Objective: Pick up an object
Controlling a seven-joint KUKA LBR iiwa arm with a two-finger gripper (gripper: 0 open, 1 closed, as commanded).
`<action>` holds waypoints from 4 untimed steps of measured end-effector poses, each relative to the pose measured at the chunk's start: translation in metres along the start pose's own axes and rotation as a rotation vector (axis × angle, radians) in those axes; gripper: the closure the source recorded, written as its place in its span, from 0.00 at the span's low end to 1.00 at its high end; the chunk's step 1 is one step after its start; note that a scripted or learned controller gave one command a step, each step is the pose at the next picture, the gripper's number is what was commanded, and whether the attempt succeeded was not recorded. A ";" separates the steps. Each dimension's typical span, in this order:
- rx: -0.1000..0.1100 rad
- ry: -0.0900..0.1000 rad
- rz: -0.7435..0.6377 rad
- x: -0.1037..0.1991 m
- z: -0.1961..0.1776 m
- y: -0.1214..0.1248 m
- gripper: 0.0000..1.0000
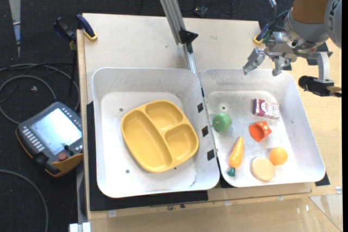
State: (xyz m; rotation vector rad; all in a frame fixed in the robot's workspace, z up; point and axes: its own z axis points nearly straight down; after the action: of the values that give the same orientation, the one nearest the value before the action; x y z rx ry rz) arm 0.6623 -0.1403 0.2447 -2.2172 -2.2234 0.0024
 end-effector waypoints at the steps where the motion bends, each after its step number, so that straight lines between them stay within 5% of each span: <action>1: 0.000 -0.001 0.000 0.000 0.000 0.000 0.00; 4: 0.004 0.001 0.002 -0.003 0.153 0.002 0.00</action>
State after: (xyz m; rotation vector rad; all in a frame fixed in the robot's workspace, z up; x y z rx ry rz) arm 0.6639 -0.1431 0.0916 -2.2172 -2.2190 0.0057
